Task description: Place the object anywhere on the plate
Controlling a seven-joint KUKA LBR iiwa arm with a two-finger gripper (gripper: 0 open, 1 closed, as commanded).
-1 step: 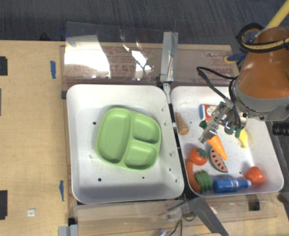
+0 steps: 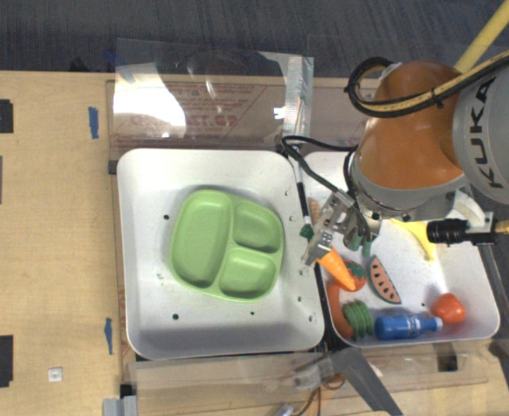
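**Q:** What do you have before you in this figure, and how should the step be done well?

**A:** You see two shallow white bins. The left bin [image 2: 141, 319] bears a light green, three-compartment plastic plate [image 2: 226, 243] at its centre. The right bin [image 2: 475, 323] holds the toys: an orange plastic carrot [image 2: 342, 269], a watermelon-slice toy [image 2: 384, 282] just at its three o'clock, a blue bottle-shaped toy [image 2: 406, 325] along the six o'clock wall, a small red-orange round toy [image 2: 449, 307], a green-topped orange piece [image 2: 353, 315] and a yellow strip [image 2: 417, 237]. The grey arm with its orange band [image 2: 410, 133] reaches in from three o'clock. By my judgement you are at the pick or early lift. Secure the carrot squarely, raise it clear of the wall between the bins, then carry it toward nine o'clock and release low over any compartment.

**Q:** And the two-finger gripper [image 2: 330, 243]?

**A:** It sits at the right bin's nine o'clock edge, its tips just at the carrot's upper end, touching or nearly so. Whether the fingers stand apart or together, you cannot tell; cables and metalwork obscure them. Do not assume a hold. The carrot lies in the right bin, well apart from the plate.
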